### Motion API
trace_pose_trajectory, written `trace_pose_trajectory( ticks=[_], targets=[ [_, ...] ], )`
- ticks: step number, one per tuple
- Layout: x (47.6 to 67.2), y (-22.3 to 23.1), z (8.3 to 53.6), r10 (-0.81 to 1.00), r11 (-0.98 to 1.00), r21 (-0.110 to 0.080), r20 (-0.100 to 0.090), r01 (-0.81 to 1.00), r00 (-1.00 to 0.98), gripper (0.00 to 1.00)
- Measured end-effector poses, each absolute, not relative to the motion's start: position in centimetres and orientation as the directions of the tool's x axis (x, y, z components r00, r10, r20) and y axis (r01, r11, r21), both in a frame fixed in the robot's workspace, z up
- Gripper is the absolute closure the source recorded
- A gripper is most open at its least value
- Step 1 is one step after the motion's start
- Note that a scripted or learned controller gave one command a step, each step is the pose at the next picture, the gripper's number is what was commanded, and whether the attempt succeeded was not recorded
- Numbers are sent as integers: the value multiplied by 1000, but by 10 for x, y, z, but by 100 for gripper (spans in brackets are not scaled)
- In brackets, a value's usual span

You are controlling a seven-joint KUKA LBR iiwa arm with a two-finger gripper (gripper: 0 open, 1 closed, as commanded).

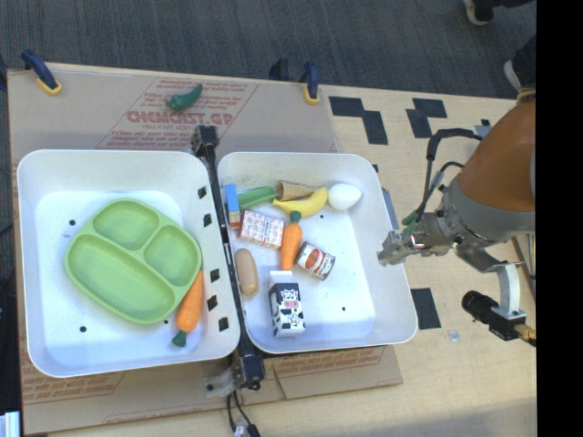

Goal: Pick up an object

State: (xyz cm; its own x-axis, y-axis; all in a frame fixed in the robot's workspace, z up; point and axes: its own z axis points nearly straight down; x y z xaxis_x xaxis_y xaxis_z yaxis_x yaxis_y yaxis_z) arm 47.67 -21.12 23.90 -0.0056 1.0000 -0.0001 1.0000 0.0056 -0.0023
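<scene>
While my arm [496, 176] reaches in from the right, my pincer [393, 248] hangs just beyond the right bin's [392, 308] outer wall, nothing between its fingers; whether they are apart, I cannot tell. Inside that bin lie a banana [305, 204], egg [343, 196], carrot [291, 245], can [315, 261] and milk carton [288, 308]. Left bin [36, 244]: green plate [132, 259], second carrot [189, 309].

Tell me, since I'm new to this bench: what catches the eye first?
The green divided plate fills most of the left bin. The right bin holds crowded toy food, including a banana and a carrot. The tool hovers at that bin's right rim.
</scene>
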Motion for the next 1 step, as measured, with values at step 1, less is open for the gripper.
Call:
trace_pose_trajectory(
  ticks=[1],
  targets=[
    [478,-212,253,1000,6,3,-2,1000,-6,100]
  ],
)
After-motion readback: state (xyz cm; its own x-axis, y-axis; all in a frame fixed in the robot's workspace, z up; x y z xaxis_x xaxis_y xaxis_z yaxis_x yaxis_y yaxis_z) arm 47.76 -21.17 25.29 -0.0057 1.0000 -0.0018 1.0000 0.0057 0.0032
